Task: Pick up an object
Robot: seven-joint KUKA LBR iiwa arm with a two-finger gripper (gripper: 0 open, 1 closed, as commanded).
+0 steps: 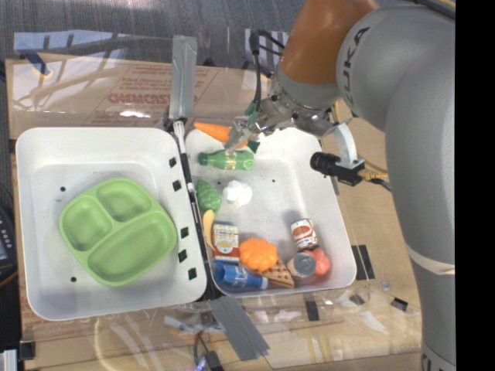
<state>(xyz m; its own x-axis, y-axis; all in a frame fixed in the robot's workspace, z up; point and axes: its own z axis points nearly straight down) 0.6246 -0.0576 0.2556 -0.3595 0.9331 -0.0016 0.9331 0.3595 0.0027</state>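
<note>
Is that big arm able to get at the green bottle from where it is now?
Probably yes. The gripper hangs just above the green bottle, which lies on its side near the far end of the right bin. Nothing covers the bottle; the carrot lies just behind it.

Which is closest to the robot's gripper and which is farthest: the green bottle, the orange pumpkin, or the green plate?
Measured from the gripper:
1. Green bottle, just below it at the top of the right bin.
2. Orange pumpkin, lower down in the same bin.
3. Green plate, away in the left bin.
</note>
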